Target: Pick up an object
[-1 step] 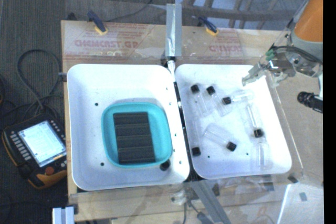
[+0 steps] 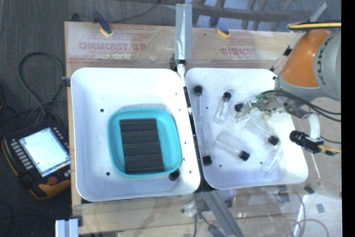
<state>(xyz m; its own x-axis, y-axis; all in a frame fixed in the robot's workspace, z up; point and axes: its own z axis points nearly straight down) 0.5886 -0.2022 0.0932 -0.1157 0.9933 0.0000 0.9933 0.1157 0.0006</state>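
Observation:
Several clear vials with black caps lie scattered in the right bin (image 2: 288, 175). One vial (image 2: 222, 108) lies near the bin's middle top, another vial (image 2: 230, 146) lower down, and a third vial (image 2: 259, 131) to its right. My gripper (image 2: 259, 104) hangs low over the bin's upper right part, just above that third vial and beside a black cap (image 2: 239, 107). The grey wrist and orange band (image 2: 302, 64) rise behind it to the right. No vial is visibly held.
The left bin (image 2: 89, 97) holds a teal tray (image 2: 145, 142) with a black ribbed insert, and a black cap (image 2: 173, 175) at its lower right. A teach pendant (image 2: 39, 159) lies on the floor to the left. Cables trail by the bench's right edge.

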